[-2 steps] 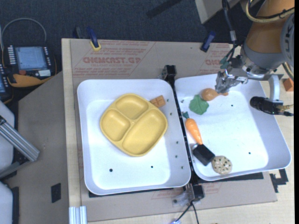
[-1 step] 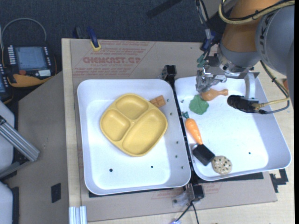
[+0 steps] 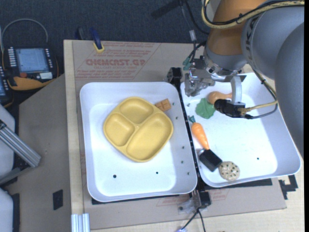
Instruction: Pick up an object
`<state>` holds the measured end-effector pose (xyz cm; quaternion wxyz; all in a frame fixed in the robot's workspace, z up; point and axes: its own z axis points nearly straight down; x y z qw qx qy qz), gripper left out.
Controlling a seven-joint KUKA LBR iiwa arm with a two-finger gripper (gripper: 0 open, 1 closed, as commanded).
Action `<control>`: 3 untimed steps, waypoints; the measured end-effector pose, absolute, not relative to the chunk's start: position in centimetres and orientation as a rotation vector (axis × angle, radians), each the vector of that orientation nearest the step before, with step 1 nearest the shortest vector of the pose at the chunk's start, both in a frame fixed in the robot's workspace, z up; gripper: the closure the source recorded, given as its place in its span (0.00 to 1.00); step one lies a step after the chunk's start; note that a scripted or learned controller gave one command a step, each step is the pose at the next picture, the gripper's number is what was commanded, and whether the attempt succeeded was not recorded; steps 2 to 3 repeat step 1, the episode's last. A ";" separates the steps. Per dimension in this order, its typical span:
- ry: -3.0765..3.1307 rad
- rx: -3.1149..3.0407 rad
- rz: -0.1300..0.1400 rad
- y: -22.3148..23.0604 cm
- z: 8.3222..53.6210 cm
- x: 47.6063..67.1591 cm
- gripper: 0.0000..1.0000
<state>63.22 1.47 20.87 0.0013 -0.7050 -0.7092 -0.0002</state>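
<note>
You have the grey arm with its orange band (image 3: 236, 18) reaching in from the right, its claw (image 3: 195, 83) hanging low over the upper left corner of the right white bin (image 3: 270, 144). You cannot tell from this angle whether the claw is spread or pressed together, and nothing shows between its tips. Just below it lie a green leafy toy (image 3: 204, 109) and a tan rounded piece (image 3: 216, 96), near each other. Further down the bin's left side you see an orange carrot (image 3: 200, 135), a black block (image 3: 210, 159) and a speckled round cookie (image 3: 229, 170). The left white bin (image 3: 96, 178) holds a yellow divided plate (image 3: 138, 128) with a small brown waffle piece (image 3: 163, 105) at its upper right edge.
</note>
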 end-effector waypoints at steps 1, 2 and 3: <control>-2.230 -2.215 -0.007 7.1 22.8 63.9 1.00; -2.230 -2.215 -0.007 7.1 22.8 63.9 1.00; -2.230 -2.215 -0.007 7.1 22.8 63.9 1.00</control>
